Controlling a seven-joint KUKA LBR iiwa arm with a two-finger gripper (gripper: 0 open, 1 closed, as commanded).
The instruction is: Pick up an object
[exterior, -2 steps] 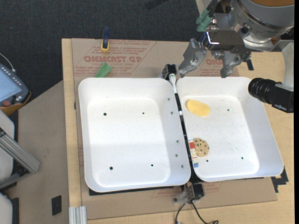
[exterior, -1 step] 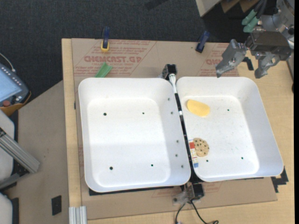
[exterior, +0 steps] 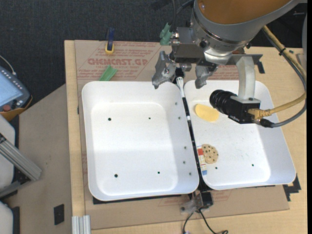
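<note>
One pale yellow disc [exterior: 207, 113] (flat, oval) lies below the spread, empty tool [exterior: 180, 78].

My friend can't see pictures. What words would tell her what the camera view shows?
A grey and orange robot arm reaches in from the right, its pincer open above the far end of the seam between two shallow white bins. The right bin holds a flat yellow piece and a chocolate-chip cookie. A green clip lies on the cardboard behind the left bin.

My arm [exterior: 243, 9] grey, orange band. Bins [exterior: 97, 130] white. Yellow disc [exterior: 207, 113]. Tan cookie [exterior: 210, 153], dark spots. Board [exterior: 122, 57] brown, red lettering.
</note>
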